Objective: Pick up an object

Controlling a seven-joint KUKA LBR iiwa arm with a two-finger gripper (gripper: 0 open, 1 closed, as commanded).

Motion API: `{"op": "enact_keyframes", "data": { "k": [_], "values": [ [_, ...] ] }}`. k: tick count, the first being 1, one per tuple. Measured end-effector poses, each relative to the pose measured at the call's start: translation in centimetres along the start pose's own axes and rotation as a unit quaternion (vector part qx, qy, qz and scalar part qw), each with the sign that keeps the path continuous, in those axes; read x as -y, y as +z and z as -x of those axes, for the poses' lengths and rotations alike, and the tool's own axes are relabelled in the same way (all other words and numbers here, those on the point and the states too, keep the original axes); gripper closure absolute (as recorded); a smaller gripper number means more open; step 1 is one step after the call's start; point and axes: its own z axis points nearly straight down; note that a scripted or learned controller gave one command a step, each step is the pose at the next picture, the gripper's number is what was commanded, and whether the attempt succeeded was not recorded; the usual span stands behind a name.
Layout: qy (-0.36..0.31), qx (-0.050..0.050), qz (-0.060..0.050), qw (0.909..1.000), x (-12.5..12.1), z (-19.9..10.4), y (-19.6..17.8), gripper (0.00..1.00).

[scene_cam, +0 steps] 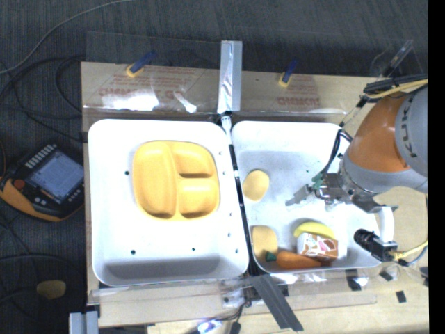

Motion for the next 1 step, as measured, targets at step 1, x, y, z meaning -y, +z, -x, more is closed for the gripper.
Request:
{"op": "enact_keyframes", "data": {
  "k": [1],
  "values": [
    [-0.038,0.001,0.001,0.9993,1.43,3.46,-2.83,0.00]
  ]
}}
